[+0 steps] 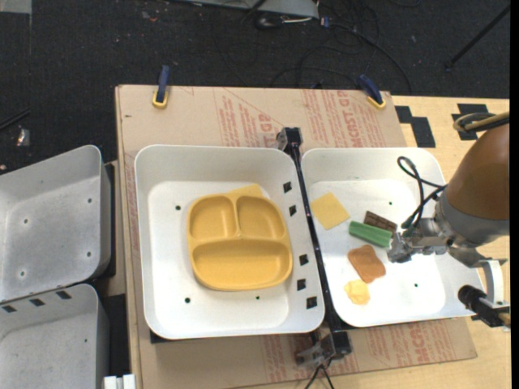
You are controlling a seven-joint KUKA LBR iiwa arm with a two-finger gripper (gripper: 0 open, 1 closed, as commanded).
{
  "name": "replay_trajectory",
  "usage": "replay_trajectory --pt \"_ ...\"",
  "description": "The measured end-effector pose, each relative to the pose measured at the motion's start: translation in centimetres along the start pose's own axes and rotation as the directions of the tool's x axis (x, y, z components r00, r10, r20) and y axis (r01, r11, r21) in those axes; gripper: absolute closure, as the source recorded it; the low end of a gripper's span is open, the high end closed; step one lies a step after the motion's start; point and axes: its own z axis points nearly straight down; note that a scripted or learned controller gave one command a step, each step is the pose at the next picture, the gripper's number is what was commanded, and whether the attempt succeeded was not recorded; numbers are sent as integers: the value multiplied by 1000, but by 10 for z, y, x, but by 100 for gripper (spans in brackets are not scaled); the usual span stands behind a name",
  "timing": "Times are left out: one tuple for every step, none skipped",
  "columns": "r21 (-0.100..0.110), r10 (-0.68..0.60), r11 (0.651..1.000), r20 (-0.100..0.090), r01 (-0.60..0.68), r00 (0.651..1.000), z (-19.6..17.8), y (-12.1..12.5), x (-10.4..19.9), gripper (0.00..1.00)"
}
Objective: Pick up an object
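In the right bin (422, 298) lie a pale yellow flat square (330, 210), a green block (370, 233), a small dark brown piece (379, 220), an orange-brown piece (366, 263) and a small yellow lump (357, 292). My gripper (399, 252) hangs low over the right bin, just right of the green block and the orange-brown piece. The wrist hides its fingertips. Nothing can be seen held in it.
The left bin (162, 298) holds a yellow divided plate (240, 242). A black divider with clips (306, 233) runs between the bins. The arm's orange band (491, 177) fills the right side. Grey metal trays (49, 217) sit off the bench at left.
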Motion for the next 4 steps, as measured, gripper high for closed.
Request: replay_trajectory --pt "-3 0 1000 1 0 1000 -55 -3 -10 100" --pt "-3 -1 1000 2 1 1000 -106 -2 -10 100" --pt "1 -6 1000 -2 6 1000 -92 9 43 100" --pt "3 -5 1000 -2 5 1000 -81 20 91 100"
